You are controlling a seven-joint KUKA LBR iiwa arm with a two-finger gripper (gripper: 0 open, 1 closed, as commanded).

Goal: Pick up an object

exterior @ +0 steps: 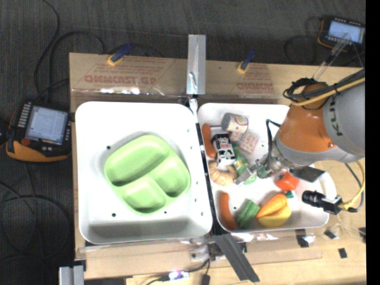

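Note:
The right bin (pixel 309 218) holds a heap of toy foods. A small can (pixel 234 122) and a pink box (pixel 249 141) lie at the back, with a black-and-white pack (pixel 222 147) and a tan bread piece (pixel 218 174) in the middle. My gripper (pixel 254 172) reaches down from the right into the middle of this bin, just right of a small green piece (pixel 241 167). A red-orange tomato (pixel 287 182) lies under the wrist. A yellow-orange pepper (pixel 275 209), a green pepper (pixel 246 212) and an orange sausage (pixel 225 206) sit near the front wall.
The left bin (pixel 89 218) holds a green divided plate (pixel 147 172). An orange carrot-like piece (pixel 206 139) lies against the wall between the two bins. The arm's grey body and orange band (pixel 306 129) cover the right bin's back right corner.

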